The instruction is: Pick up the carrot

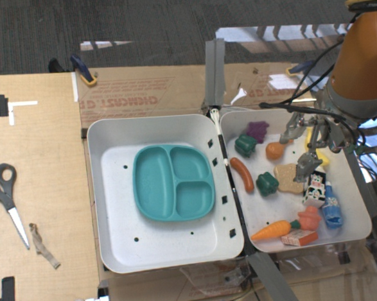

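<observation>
The end effector [307, 165] hangs over the right bin [356, 196], fingers pointing down near the bin's right wall above a slice of toast [287, 178]; how far they are parted I cannot tell, and nothing shows between them. The carrot [271, 230] lies near the bin's front edge, just beside a red box [300, 238]. A sausage [243, 174], two green peppers [267, 183] and an orange [275, 150] lie toward the bin's left side, and a teal divided plate [174, 182] sits in the left bin [108, 203].
</observation>
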You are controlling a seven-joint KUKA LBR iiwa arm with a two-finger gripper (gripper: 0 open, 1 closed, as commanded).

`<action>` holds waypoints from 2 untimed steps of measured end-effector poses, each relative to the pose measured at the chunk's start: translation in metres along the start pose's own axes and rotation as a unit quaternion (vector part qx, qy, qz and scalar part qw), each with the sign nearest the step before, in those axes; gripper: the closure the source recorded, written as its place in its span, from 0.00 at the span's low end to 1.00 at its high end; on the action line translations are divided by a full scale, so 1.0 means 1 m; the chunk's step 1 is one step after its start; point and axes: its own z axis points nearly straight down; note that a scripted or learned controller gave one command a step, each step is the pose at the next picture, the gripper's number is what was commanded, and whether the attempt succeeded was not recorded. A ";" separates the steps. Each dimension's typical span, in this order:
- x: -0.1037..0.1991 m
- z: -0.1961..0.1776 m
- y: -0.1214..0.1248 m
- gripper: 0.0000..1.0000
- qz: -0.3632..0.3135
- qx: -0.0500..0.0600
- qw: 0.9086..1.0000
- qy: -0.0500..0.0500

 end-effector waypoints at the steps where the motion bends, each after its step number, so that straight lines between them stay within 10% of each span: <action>1: 0.065 0.063 0.031 0.00 0.068 0.000 0.998 0.000; 2: 0.074 0.145 0.000 0.00 0.111 0.000 0.994 0.001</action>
